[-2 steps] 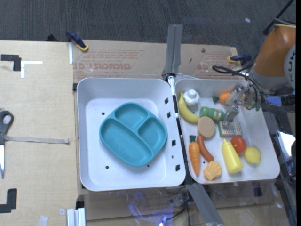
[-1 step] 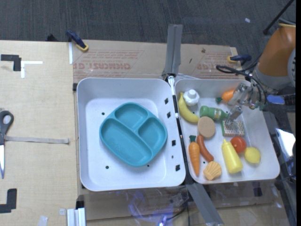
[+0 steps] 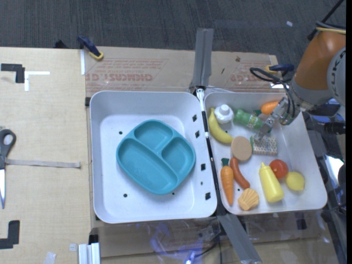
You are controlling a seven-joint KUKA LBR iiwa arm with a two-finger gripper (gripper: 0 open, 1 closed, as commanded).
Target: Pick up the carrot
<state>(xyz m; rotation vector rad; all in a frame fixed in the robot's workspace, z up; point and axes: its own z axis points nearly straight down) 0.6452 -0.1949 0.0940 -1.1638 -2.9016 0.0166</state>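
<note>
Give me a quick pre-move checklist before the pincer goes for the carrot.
1. Carrot in sight, right bin, front left: ok.
2. Carrot's top uncovered: ok.
3. Room beside it: not ok, the sausage lies against its right side and the bin wall is close on its left.
4. Pincer over the carrot: not ok, it is at the bin's rear near the green bottle.
5. Pincer open or shut: cannot tell.

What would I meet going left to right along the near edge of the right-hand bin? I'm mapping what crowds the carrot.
carrot → sausage → scallop shell → yellow bottle → tomato → lemon
</note>
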